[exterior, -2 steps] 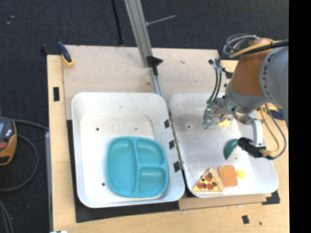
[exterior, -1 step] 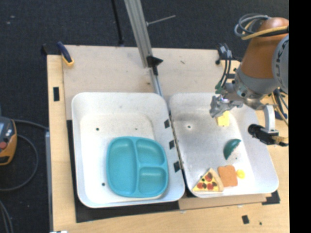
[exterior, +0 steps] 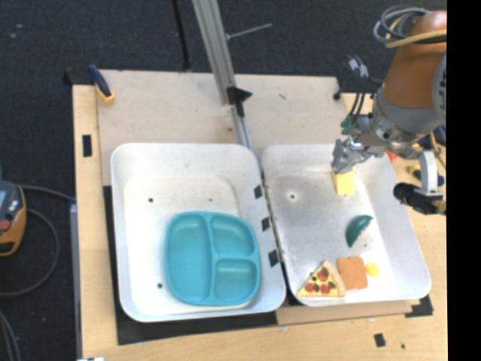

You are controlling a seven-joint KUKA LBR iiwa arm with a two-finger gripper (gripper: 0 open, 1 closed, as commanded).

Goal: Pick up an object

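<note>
A wooden bench (exterior: 173, 107) is seen from above, bearing two shallow white bins side by side. The left bin (exterior: 150, 171) holds a turquoise divided tray (exterior: 213, 259), laid flat toward its 5 o'clock corner, with three compartments visible. The right bin (exterior: 316, 216) holds the smaller things. A metal rail (exterior: 214, 40) is slanted from the top of the view down to the seam between the bins. The arm (exterior: 413, 74), grey with an orange band, is reached in from 3 o'clock and is bent down over the right bin's 1 o'clock region. The gripper (exterior: 347, 160) is pointed down just above a yellow block (exterior: 345, 183), which is seen directly under the fingertips, near the bin's far right edge. The top of the block appears to be met by the fingertips, but whether it is pinched between them cannot be told, nor can the width of the opening be made out at this angle. Toward 4 o'clock from the block, well apart from it, a dark green piece (exterior: 358, 229) is lying on the bin floor. At the bin's 6 o'clock edge a pizza slice (exterior: 322, 280) is lying flat, with an orange block (exterior: 352, 273) touching it on its 3 o'clock side. A small yellow piece (exterior: 371, 270) is set just beside the orange block at 3 o'clock. A blue and yellow clamp (exterior: 101, 83) is fixed at the bench's 11 o'clock corner.
</note>
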